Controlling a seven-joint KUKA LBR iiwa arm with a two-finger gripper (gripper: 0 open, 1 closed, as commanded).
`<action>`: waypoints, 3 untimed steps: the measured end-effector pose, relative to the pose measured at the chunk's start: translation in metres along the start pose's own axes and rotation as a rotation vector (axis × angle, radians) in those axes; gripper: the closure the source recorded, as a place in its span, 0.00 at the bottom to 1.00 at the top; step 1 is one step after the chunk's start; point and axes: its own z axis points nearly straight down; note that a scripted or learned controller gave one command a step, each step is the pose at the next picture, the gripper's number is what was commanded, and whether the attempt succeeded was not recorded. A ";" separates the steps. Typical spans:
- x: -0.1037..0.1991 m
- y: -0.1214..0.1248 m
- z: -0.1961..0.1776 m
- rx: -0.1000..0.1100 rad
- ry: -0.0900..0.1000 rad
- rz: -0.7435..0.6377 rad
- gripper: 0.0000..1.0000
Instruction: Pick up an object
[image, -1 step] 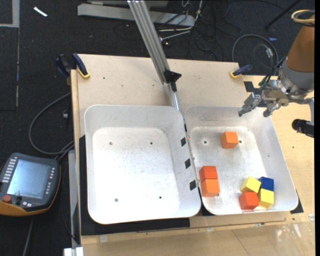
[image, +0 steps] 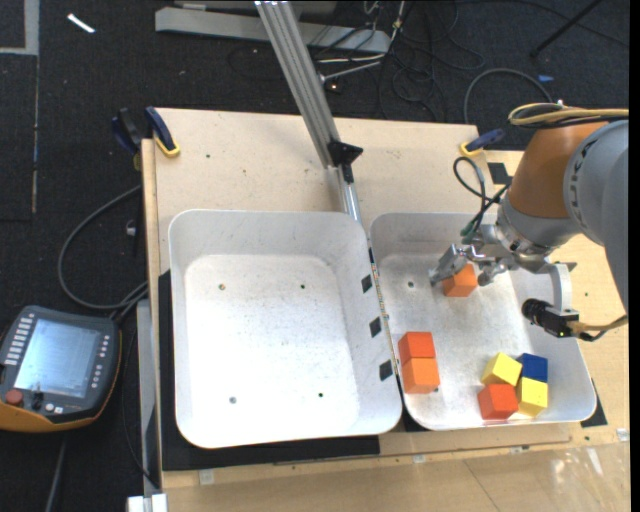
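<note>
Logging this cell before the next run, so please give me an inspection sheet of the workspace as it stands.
Surface: pale wooden bench bearing a left white bin and a right white bin.
Job's things: small orange block between the gripper's fingers; tall orange block; cluster of yellow, blue and red-orange cubes, all in the right bin.
Clutter: nothing seen.
Grippers: two-finger gripper shut on the small orange block.
Cables: black cables by the wrist.
Surroundings: teach pendant on the dark floor.

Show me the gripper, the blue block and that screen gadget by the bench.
gripper (image: 462, 270): camera view, between its fingertips.
blue block (image: 534, 366): camera view, top face.
handheld screen controller (image: 57, 358): camera view, its screen.
</note>
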 end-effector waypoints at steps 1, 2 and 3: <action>0.011 0.043 -0.120 -0.020 -0.006 -0.001 0.00; -0.046 0.002 -0.053 -0.001 -0.004 0.009 0.00; -0.009 0.042 0.013 -0.007 -0.002 -0.003 0.00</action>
